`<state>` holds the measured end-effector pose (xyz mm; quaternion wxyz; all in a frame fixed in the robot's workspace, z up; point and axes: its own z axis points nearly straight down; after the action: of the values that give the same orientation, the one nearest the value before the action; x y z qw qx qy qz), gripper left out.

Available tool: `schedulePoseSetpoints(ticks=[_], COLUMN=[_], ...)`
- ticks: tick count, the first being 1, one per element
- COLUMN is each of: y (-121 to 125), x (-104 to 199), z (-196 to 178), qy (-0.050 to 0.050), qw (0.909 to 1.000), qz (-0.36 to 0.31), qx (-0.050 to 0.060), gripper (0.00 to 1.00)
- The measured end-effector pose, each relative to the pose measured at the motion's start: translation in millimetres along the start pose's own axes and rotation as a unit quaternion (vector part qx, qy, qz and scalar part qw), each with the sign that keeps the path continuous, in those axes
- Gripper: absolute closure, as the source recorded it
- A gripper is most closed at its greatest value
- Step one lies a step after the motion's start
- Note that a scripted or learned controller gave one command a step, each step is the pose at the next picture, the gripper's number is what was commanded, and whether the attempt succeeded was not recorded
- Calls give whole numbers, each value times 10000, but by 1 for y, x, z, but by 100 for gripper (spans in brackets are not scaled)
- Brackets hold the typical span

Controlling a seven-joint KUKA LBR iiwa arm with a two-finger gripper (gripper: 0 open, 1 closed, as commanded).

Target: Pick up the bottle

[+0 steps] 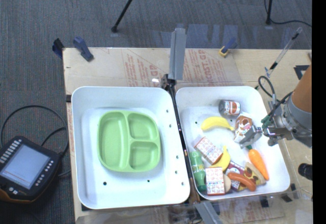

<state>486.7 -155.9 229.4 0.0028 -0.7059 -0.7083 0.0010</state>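
The green bottle (197, 170) lies along the left wall of the right bin (214, 91), near its front corner, beside a red and white carton (214, 180). My gripper (251, 136) hangs low over the right part of that bin, just beside a brown and white packet (243, 126) and above an orange carrot (259, 163). It is well to the right of the bottle, with several toy foods between them. The arm's wrist (293, 121) reaches in from the right edge.
The right bin also holds a can (229, 107), a banana (216, 123), a patterned box (208, 149) and a sausage (243, 180). A green divided plate (129, 141) sits in the left bin (84, 116). A grey post (177, 57) stands behind the bins.
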Motion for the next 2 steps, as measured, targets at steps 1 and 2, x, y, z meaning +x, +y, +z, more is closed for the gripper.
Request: schedulePoseSetpoints(ticks=[1, 2], y=[-10, -7], x=[43, 73], z=[140, 138], qy=[4, -9], qw=[9824, 9567], qz=[1869, 2910], qx=[-30, -79], gripper=[0, 0])
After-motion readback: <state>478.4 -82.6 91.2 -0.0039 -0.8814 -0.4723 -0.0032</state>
